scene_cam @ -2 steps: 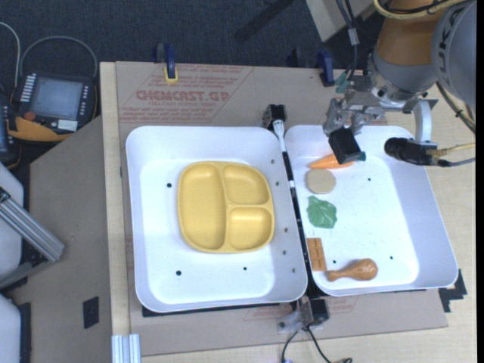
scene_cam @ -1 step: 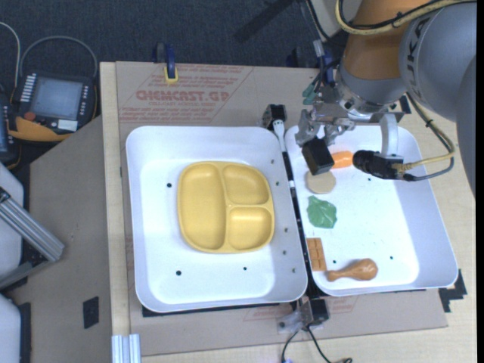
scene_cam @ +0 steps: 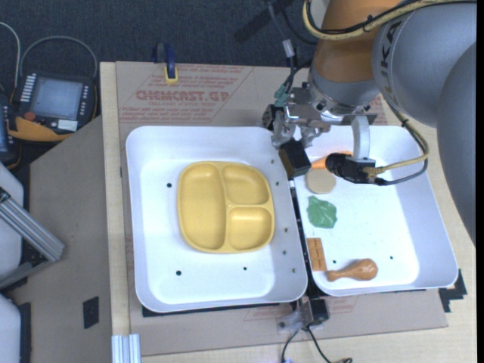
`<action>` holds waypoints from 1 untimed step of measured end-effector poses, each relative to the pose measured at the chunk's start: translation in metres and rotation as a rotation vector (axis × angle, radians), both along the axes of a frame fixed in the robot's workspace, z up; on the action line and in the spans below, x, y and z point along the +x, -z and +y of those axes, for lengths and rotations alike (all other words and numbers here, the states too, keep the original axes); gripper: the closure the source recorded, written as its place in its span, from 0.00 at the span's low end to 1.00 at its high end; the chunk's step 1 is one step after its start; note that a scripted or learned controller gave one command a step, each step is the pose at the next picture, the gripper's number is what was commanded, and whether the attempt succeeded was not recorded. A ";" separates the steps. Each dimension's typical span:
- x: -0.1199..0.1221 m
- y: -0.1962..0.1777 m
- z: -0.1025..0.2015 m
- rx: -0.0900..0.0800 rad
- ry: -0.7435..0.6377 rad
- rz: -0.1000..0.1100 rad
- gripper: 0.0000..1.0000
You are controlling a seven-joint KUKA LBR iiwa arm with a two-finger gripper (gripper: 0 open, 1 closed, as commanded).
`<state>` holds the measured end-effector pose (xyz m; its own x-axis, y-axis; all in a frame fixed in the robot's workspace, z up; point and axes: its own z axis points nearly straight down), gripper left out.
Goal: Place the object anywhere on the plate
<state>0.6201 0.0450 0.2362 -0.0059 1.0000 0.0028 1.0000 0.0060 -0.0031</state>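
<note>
A yellow divided plate (scene_cam: 224,205) lies in the middle of the left white bin (scene_cam: 151,263). My gripper (scene_cam: 293,157) hangs over the seam between the two bins, at the right bin's far left corner, with its dark tip pointing down. Just right of it a beige round piece (scene_cam: 321,182) rests on the floor of the right bin (scene_cam: 408,233), and an orange item (scene_cam: 338,156) is partly hidden behind the gripper's black cable. I see nothing held in the gripper.
Also in the right bin are a green leaf (scene_cam: 323,213), a brown waffle-like bar (scene_cam: 316,254) and a brown drumstick (scene_cam: 353,270). The arm (scene_cam: 423,44) covers that bin's far side. A pendant (scene_cam: 53,100) sits off the bench at the left.
</note>
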 end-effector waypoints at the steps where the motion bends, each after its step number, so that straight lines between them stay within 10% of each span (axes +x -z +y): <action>1: -0.009 -0.006 0.055 -0.001 0.000 -0.004 1.00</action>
<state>0.6113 0.1004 0.2422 -0.0062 1.0000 0.0022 1.0000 0.0062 0.0005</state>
